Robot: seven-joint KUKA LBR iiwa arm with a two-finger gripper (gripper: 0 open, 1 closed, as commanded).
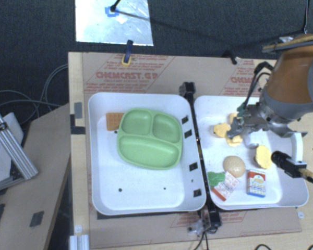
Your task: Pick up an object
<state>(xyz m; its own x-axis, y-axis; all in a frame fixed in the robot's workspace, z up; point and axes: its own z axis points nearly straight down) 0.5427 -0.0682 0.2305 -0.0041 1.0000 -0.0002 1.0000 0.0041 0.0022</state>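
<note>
From above, the arm (295, 82) reaches in from the right and its gripper (237, 129) is low in the right bin (292, 197), fingers pinched on a small yellow piece (233, 137), with a second yellow piece (221, 130) touching it on the left. The hold looks shallow, so I judge the piece may slip free on the lift or drag its neighbour. A bun (233, 165), a yellow wedge (263, 156) and a carton (256, 183) lie nearer.

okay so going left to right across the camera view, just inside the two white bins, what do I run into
Orange flat piece → green divided tray → green item → red-and-white packet → tan round item → red carton → yellow piece.
</note>
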